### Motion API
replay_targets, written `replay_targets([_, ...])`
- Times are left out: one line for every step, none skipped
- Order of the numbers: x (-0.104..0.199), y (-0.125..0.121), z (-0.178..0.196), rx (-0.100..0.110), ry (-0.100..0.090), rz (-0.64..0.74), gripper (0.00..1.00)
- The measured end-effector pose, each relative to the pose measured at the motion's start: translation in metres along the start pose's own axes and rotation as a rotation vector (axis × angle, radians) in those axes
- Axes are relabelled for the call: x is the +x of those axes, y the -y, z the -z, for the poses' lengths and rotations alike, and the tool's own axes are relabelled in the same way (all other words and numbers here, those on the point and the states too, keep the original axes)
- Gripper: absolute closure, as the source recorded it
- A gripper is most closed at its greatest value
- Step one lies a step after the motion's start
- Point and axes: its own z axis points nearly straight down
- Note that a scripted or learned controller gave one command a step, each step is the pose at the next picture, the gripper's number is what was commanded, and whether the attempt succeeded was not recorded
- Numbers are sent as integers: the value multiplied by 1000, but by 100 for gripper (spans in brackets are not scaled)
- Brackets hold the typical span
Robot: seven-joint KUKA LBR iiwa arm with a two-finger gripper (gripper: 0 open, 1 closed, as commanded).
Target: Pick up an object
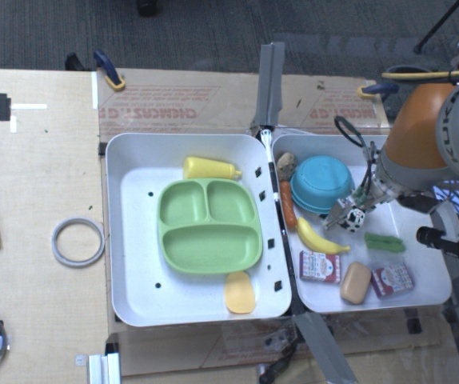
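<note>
Far to the left of the claw, a grey ring (78,242) lies on the bench. Nearer, in the left bin (125,214), sit a green divided tray (210,226), a yellow bottle (210,168) and a yellow slice (240,292). Just left of the claw, a blue bowl (321,183) and a banana (319,238). The claw (346,215) hangs low in the right bin (421,296), touching a black-and-white die (357,219); I cannot tell its grip. Right of it, a green piece (385,242).
</note>
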Motion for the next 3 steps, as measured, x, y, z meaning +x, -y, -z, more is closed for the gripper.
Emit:
replay_targets([-1, 5, 8, 13, -5, -2, 100])
replay_targets([56, -56, 102, -16, 12, -92, 100])
replay_targets([69, -41, 142, -16, 12, -70, 100])
